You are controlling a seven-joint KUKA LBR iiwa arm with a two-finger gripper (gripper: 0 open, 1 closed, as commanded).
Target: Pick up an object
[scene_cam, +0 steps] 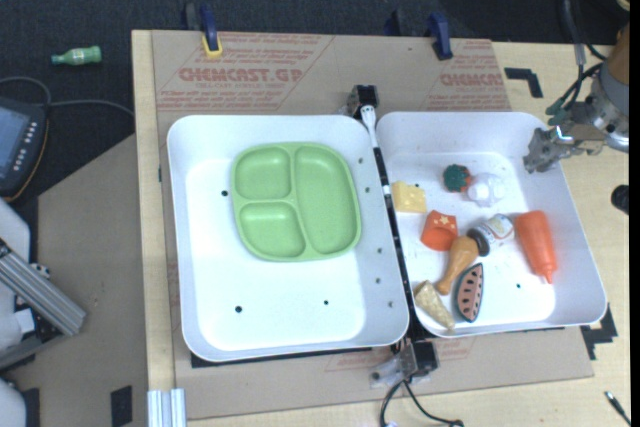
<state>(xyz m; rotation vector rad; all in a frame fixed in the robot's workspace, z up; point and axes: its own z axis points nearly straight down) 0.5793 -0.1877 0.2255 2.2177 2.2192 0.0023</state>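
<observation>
The right bin [560,305] holds several toy foods: an orange carrot [537,243], a chicken drumstick [459,260], a watermelon slice [468,291], a red-orange block [439,230], a yellow cheese piece [407,198], a green-and-red item [457,178], a white item [487,189] and a pale wedge [433,303]. My gripper [541,152] hangs over the bin's far right rim, above and right of the white item. Nothing shows between its fingers.
The left bin [200,305] holds a green three-compartment plate [297,201]. Blue clamps [209,27] [438,33] sit at the bench's far edge. A green bottle [77,56] lies on the floor at the far left.
</observation>
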